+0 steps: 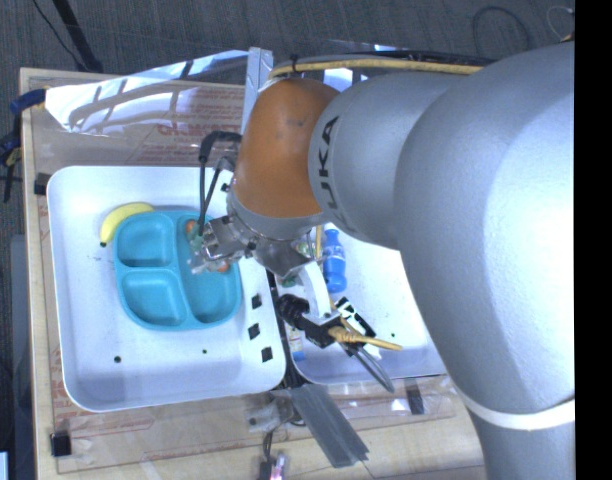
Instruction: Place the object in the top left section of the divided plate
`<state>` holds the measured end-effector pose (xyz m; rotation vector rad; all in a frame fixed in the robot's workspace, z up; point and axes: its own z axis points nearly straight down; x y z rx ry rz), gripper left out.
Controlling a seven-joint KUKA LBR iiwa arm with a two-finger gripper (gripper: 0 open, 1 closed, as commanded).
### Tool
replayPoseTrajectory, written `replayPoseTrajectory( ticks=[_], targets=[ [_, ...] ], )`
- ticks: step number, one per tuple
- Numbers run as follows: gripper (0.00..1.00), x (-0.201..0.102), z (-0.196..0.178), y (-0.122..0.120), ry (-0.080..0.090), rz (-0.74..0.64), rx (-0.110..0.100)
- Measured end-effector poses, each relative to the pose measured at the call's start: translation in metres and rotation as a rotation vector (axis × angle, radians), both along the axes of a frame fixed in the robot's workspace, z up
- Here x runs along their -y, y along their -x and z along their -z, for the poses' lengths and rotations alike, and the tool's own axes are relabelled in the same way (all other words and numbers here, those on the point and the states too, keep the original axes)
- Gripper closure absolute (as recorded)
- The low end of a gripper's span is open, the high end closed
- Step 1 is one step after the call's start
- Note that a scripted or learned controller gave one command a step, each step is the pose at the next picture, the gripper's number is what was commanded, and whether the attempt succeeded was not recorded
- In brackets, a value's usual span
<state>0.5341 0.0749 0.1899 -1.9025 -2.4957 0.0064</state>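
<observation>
While the blue plate (156, 303) lies flat in the left bin (96, 368), the gripper (208, 251) hangs over the plate's right side, at the top end of its big long part. I cannot tell if the gripper is apart or together, because the wrist hides it from above. A small red and green bit (196, 232) shows right by the gripper, but it is too small and blurry to say what it is or if it is held. The plate has three parts: two small ones on the left, one above the other, and the long one on the right. A yellow banana (121, 218) lies on the bin floor at the plate's top left corner, just outside the rim and touching it or nearly so. Black cables (211, 168) loop up from the gripper to the orange band (276, 148). The big grey arm (466, 168) comes in from the right and covers most of the right bin (366, 376). In the part of that bin that shows, a blue bottle (333, 258) lies near the wall between the bins. Below it lies a heap of black and yellow tools (336, 333). Both bins sit side by side on the bench (136, 418).
</observation>
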Motion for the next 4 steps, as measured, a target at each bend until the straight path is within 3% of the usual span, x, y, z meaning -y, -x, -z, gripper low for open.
replayPoseTrajectory(
  ticks=[1, 2, 3, 4],
  targets=[
    [1.0, -0.041, -0.017, 0.049, -0.001, -0.082, 0.002],
    [1.0, -0.041, 0.041, -0.059, 0.001, -0.042, -0.001],
    [1.0, -0.049, 0.009, -0.027, -0.001, -0.179, 0.0],
    [1.0, -0.036, -0.001, -0.006, -0.002, -0.321, 0.001]
  ],
)
